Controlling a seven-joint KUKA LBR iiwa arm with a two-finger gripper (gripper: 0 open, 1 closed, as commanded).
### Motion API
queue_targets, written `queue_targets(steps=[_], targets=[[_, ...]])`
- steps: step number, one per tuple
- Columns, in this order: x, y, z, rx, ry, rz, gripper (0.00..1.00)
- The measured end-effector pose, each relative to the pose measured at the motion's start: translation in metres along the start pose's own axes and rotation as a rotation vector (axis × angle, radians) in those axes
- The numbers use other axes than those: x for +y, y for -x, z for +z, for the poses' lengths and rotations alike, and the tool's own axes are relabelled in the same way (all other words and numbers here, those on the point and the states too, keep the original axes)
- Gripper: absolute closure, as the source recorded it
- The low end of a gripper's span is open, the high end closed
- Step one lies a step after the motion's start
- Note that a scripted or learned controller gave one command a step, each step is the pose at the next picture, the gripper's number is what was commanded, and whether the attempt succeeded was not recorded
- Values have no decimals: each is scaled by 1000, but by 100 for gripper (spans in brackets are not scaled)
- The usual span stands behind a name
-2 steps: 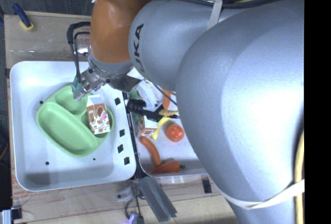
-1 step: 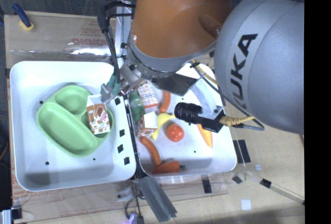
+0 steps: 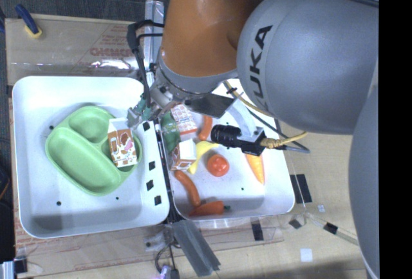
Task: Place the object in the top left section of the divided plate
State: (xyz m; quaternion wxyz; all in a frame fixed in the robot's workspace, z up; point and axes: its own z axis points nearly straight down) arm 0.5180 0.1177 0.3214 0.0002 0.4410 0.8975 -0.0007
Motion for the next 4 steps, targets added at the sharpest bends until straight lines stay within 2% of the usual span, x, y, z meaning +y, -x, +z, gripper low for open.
queue_targets(steps=[1, 2, 3, 4], targets=[[-37, -19, 89, 1, 0, -167, 100], [20, -19, 97, -2, 3, -413, 100], [20, -19, 97, -2, 3, -413, 0], [115, 0, 117, 0, 3, 38, 0]])
